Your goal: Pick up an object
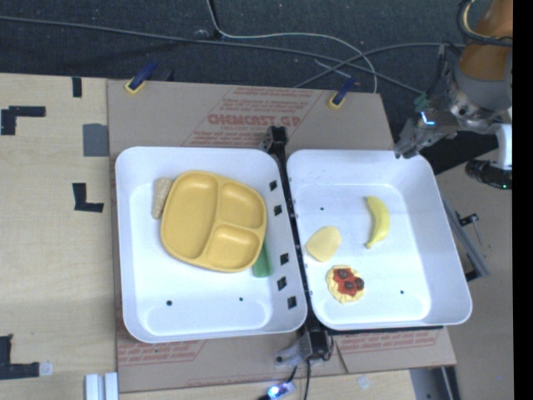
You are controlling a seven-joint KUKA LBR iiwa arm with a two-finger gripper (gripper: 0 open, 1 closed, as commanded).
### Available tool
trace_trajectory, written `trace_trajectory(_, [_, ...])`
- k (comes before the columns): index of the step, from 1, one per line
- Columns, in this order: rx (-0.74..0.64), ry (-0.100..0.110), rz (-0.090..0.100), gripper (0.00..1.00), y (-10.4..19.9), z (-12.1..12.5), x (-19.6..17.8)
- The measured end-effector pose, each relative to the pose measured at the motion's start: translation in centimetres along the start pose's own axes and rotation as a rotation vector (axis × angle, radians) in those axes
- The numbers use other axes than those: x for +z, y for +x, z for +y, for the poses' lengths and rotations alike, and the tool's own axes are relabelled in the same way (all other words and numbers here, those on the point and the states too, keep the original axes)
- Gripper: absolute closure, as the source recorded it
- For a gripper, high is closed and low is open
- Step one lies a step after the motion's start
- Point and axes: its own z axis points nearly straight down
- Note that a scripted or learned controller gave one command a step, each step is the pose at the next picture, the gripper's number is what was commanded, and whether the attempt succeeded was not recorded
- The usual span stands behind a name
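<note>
In the right bin (416, 307) lie a yellow banana (377, 220), a pale yellow flat piece (323, 242) and a small pizza-like toy with red topping (346, 283). The left bin (200, 315) holds a yellow divided plate (214, 220), with a tan piece (161, 197) at its left edge and a green piece (261, 262) poking out at its lower right. My gripper (410, 142) hangs at the far right corner of the right bin, above its rim and well away from the banana.
Both bins rest on a cardboard sheet (250, 115) held by blue and yellow clamps (141, 77). Cables (250, 32) run across the dark floor behind. A row of black clips (285, 215) marks where the bins meet.
</note>
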Motion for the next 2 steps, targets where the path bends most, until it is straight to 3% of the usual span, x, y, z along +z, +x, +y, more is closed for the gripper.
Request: trace_trajectory(2, [-0.003, 0.005, 0.001, 1.00, 10.4, -1.4, 0.3])
